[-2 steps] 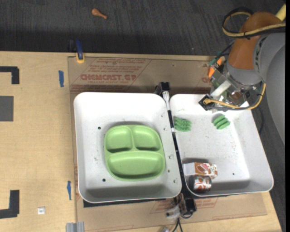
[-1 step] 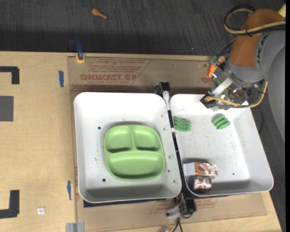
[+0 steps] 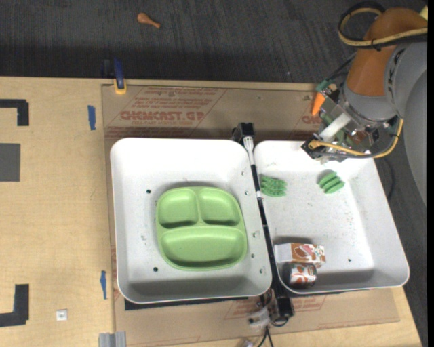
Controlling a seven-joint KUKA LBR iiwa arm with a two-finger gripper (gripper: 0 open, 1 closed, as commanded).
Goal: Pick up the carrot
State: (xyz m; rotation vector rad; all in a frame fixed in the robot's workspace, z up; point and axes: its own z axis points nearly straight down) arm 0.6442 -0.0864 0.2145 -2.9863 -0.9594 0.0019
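Note:
My gripper (image 3: 331,114) hangs under the grey wrist, above the far rim of the right bin (image 3: 380,223). A small orange piece with a green tip, which looks like the carrot (image 3: 317,103), sticks out at the gripper's left side, raised off the bin. The wrist hides how the two meet, so I cannot tell whether the carrot is held. Another small orange object (image 3: 148,20) lies on the dark floor beyond the bench at the far left.
Two green toy pieces (image 3: 272,186) (image 3: 331,181) lie in the far half of the right bin, and a brown and white carton (image 3: 305,261) lies at its near left corner. A green divided plate (image 3: 201,226) rests in the left bin (image 3: 129,203).

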